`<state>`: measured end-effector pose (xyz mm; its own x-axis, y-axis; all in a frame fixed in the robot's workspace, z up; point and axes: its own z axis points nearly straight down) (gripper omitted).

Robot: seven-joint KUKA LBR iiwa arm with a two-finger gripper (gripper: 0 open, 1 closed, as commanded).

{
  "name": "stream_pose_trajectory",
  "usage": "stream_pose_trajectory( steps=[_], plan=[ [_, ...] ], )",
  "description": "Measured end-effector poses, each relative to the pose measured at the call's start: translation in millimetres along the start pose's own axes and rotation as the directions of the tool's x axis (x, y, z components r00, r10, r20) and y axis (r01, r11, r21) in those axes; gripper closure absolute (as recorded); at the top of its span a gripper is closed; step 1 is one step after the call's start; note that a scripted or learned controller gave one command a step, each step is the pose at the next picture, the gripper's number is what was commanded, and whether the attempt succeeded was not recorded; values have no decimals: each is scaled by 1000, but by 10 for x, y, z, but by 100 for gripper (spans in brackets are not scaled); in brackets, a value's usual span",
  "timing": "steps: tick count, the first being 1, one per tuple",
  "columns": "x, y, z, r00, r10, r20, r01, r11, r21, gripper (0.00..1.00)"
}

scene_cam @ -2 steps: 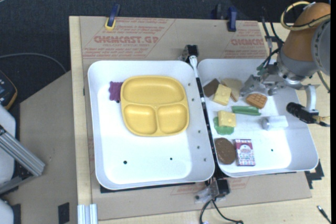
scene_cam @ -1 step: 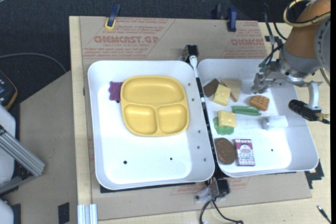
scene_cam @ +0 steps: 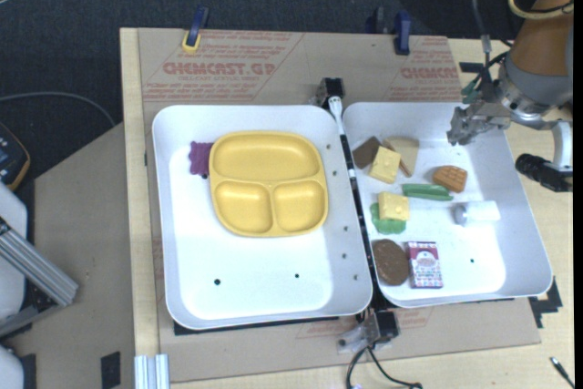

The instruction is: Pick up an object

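While the tool (scene_cam: 461, 130), its state not discernible, hangs at the right bin's (scene_cam: 524, 223) far edge, the orange cracker (scene_cam: 450, 178) is found just nearward.

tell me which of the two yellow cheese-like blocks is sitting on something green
The lower yellow block, in the right bin's middle; a green piece shows under its left edge. The upper yellow block rests against brown and tan pieces instead.
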<state>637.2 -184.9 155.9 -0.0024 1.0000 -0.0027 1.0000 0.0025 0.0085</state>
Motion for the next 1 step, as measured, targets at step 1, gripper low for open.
stream_pose_trajectory(
  steps=[1],
  plan=[
    [22, 2, -650, 1000, 0, 1, 0, 1000, -1, 100]
  ],
)
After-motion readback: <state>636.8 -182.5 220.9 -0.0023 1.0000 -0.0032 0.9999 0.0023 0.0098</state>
